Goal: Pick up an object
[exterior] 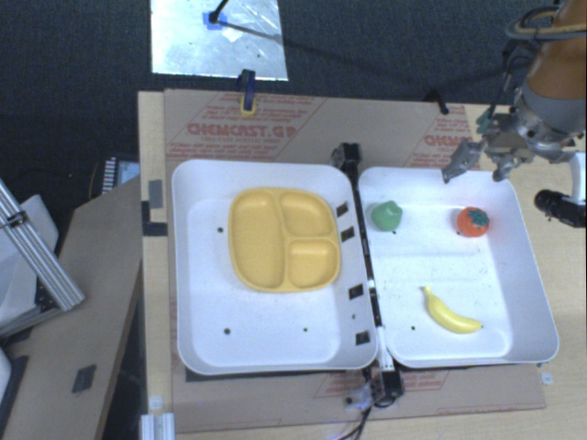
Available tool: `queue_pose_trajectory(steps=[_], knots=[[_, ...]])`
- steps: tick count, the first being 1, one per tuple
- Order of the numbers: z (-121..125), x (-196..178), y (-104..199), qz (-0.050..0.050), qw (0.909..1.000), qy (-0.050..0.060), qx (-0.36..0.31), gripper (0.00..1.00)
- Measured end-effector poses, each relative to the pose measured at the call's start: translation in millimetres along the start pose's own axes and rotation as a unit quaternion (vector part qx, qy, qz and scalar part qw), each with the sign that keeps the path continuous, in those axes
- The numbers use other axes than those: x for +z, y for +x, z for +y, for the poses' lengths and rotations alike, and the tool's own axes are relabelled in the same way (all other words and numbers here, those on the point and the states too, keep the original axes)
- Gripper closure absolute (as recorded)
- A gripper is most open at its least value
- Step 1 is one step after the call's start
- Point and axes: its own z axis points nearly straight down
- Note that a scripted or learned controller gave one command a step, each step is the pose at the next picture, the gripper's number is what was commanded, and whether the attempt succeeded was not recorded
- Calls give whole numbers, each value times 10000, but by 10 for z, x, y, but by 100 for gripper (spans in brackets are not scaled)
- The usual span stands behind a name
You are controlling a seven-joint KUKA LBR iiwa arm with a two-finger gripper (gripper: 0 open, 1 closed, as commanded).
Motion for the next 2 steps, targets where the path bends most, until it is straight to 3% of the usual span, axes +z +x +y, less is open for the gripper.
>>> queue_pose_trajectory(steps=[1, 2], knots=[[20, -69, 3, -9, 10000, -54, -11, 0], [125, 431, 4, -6, 10000, -40, -23, 0]])
